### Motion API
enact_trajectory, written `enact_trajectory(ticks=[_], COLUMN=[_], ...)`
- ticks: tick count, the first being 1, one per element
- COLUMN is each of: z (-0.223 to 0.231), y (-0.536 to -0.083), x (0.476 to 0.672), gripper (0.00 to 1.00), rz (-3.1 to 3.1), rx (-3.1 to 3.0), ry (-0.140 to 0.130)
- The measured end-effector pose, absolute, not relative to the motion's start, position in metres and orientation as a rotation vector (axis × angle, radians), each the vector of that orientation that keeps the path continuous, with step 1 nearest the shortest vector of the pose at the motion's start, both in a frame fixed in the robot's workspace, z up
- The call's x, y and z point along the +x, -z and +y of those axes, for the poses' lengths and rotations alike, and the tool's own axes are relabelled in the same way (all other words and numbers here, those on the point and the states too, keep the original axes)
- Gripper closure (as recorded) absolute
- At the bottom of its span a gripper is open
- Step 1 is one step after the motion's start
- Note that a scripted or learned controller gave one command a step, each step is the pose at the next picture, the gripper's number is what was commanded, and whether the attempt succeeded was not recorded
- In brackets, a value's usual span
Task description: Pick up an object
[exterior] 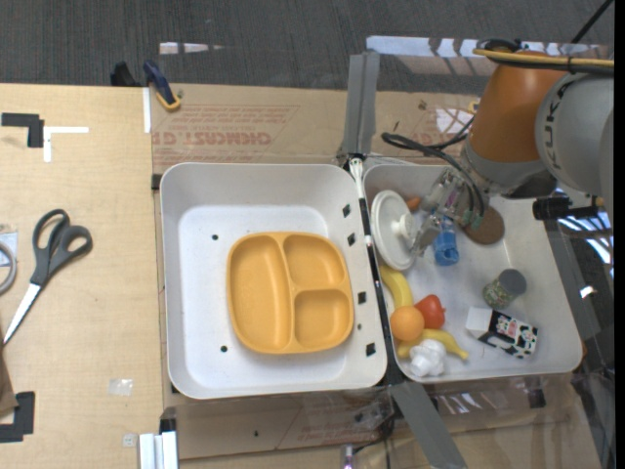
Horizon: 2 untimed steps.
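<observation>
Objects for picking lie in the right bin (559,350) — a white dish (391,229), a blue cup (446,248), a banana (395,286), an orange (407,323). The gripper (437,225) hangs low between dish and cup; whether it grips anything I cannot tell. Nothing looks lifted yet — grasp and raise remain, I judge.

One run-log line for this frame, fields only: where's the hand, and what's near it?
hand: low in right bin | nearest: white plate, blue object | grasp: none seen | left bin: yellow divided tray
</observation>
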State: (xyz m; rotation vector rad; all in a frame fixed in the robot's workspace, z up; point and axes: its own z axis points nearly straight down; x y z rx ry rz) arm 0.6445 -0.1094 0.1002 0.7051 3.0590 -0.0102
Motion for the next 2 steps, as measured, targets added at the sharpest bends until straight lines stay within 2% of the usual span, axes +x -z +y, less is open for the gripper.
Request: enact_trajectory(ticks=[1,2], z=[-0.101,-0.2], y=[-0.099,-0.092], x=[0.592,0.595], gripper=[0.0,0.0], rz=[3.017,3.028], rx=[0.812,0.824], ry=[0.01,0.001])
